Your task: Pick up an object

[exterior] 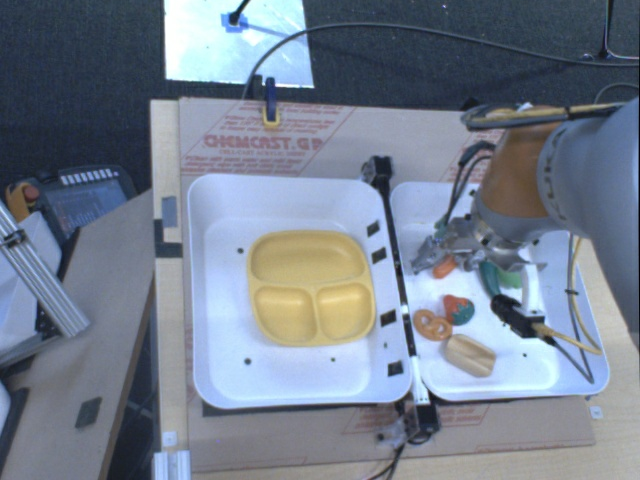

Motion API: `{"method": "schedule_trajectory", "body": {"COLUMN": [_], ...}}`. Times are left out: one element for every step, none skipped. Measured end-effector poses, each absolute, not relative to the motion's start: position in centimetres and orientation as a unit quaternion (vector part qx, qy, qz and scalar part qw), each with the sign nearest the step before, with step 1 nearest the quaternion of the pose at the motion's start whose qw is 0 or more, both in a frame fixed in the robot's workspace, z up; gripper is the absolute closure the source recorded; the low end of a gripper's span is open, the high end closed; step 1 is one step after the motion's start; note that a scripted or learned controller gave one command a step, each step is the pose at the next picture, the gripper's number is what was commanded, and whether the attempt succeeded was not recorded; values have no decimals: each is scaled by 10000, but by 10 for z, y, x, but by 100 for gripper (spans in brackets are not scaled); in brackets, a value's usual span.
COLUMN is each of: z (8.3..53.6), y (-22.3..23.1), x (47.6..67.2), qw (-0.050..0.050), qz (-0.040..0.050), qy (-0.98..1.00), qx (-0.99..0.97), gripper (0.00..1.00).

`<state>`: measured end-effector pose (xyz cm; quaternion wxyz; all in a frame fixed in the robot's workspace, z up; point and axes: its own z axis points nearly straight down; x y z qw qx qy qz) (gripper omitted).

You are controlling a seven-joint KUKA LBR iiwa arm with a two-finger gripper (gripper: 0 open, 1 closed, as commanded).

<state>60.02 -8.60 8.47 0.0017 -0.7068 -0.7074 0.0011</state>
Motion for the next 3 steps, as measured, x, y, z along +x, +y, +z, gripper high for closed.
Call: {"method": "schedule_trajectory", "body": {"z": [98, 163, 219], "y": [-87, -90, -89], "x": [602, 603, 595], "qw": [-11, -33, -31], "qz": [-6, -23, -24], "qy": [-7074, -7079, -7083], "qx": [-7068, -7063, -7059], "gripper": [100, 100, 100]}}
